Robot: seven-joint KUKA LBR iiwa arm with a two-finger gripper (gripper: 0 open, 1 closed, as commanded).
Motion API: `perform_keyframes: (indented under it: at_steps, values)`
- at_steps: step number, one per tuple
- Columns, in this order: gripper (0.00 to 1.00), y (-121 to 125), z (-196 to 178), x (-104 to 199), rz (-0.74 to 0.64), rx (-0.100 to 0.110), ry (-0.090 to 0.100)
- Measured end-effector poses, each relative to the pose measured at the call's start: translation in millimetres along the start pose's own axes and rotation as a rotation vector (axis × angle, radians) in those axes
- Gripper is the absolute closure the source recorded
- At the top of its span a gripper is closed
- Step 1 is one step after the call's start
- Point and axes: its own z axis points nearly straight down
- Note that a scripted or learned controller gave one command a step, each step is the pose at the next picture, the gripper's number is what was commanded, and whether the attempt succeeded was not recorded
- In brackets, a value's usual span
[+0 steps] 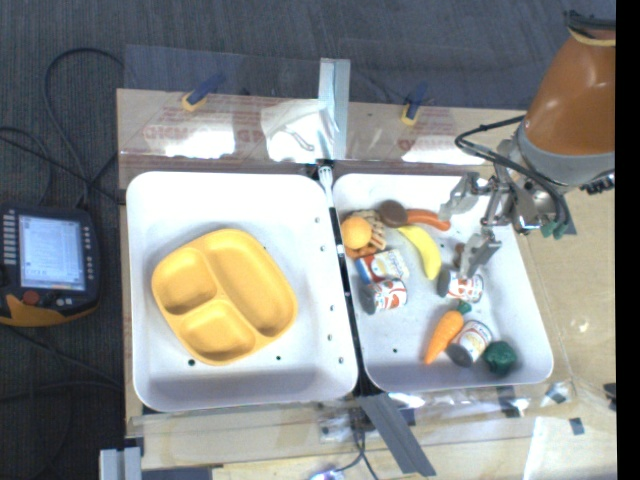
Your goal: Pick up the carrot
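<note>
The carrot [443, 336] is orange and tapered, and lies in the right bin [530, 313] toward its front, tip pointing front-left. It rests against a small can [470, 343]. My gripper [469, 225] hangs over the right side of that bin, behind the carrot and well apart from it. Its two grey fingers [479, 251] stand open with nothing between them. The arm's orange band [578, 93] is at the upper right.
The right bin also holds a banana [427, 249], a thin orange-red piece [428, 220], a brown-topped item [390, 211], an orange fruit [355, 233], cans [390, 280], another can [464, 288] and a green item [500, 357]. A yellow divided plate [222, 293] lies in the left bin [150, 193].
</note>
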Motion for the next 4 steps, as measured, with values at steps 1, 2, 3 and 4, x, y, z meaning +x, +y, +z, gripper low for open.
perform_keyframes:
  at_steps: [1, 2, 3, 4]
  values:
    - [0.00, 13.7, 153.1, 42.2, 0.114, -0.001, -0.002]
    - [0.00, -0.5, 157.9, 84.7, 0.112, 0.001, -0.020]
    - [1.00, 0.0, 146.9, 83.1, 0.108, 0.005, -0.021]
    - [1.00, 5.3, -2.1, 88.4, -0.030, 0.001, -0.010]
